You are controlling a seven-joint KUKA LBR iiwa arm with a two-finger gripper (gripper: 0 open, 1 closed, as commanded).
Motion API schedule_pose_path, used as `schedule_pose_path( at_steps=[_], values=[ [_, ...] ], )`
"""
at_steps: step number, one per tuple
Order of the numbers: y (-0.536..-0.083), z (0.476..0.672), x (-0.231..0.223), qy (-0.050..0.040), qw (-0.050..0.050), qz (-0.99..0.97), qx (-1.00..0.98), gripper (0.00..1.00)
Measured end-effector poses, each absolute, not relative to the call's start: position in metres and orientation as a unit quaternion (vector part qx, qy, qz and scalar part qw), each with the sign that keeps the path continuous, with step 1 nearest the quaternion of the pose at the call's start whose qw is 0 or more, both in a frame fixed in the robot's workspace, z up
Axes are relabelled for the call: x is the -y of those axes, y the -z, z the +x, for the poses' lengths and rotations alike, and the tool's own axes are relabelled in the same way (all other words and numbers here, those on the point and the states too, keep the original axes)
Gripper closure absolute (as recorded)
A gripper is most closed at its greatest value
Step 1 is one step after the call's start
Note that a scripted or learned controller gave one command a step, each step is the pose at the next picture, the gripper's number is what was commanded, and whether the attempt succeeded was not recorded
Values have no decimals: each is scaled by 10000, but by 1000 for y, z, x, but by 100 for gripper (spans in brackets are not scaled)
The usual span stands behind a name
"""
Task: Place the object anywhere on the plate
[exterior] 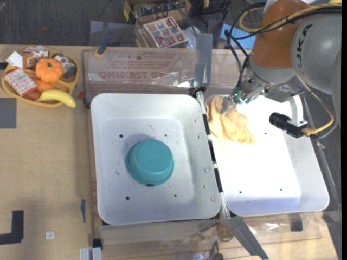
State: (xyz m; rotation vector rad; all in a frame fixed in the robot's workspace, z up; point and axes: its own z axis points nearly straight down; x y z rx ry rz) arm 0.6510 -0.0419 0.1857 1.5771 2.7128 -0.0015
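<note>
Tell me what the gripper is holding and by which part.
Cannot be told: the gripper sits at the yellow cloth's upper edge, but no hold is visible.

Arm [303, 37] cut off by the upper and right edges. Gripper [237, 99] tip merges with the yellow cloth [230, 124]; jaw spacing indiscernible. Box labels [21, 82] in the fruit basket [11, 85] illegible.

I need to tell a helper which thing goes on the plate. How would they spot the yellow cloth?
Look in the right-hand white bin, at its far-left corner beside the divider. The crumpled pale yellow cloth lies there under the gripper, the sole soft thing in either bin.
</note>
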Motion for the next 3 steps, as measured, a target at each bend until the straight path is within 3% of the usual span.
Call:
schedule_pose_path(
  at_steps=[1, 3],
  values=[
    [-226, 652, 42, -6, 25, 5021, -8648, 100],
    [-218, 656, -44, -10, 22, 1270, -9919, 100]
  ],
)
